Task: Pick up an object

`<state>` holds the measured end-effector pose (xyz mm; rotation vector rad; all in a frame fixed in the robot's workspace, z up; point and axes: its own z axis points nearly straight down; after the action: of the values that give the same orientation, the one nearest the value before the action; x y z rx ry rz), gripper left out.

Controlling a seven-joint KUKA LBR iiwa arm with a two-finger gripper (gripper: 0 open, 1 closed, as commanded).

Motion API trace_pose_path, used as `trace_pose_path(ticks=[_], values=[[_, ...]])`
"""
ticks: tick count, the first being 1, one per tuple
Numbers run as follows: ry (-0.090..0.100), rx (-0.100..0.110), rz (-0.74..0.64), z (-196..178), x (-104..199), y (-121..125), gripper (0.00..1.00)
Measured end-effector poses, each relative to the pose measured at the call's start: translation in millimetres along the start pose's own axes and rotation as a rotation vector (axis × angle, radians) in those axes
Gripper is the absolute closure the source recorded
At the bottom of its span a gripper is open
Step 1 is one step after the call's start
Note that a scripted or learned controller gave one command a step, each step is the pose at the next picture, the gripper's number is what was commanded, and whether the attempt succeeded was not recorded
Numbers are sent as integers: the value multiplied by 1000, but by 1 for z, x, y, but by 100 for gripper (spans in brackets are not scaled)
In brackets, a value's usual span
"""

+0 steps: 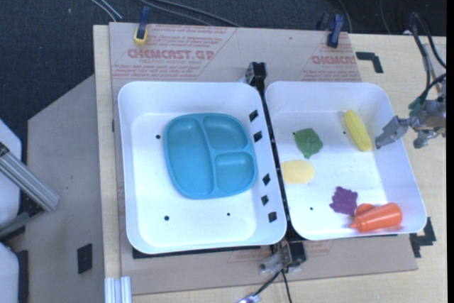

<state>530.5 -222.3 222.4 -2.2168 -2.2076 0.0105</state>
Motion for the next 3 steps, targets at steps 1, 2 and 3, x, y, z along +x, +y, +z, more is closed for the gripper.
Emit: trace_pose_path(ticks=[1, 2, 3], values=[[-4, -13, -5, -7, 1, 3, 0], [-1, -8, -5, 43, 11, 7, 0], [-2, -9, -4, 86, 13, 4, 0]])
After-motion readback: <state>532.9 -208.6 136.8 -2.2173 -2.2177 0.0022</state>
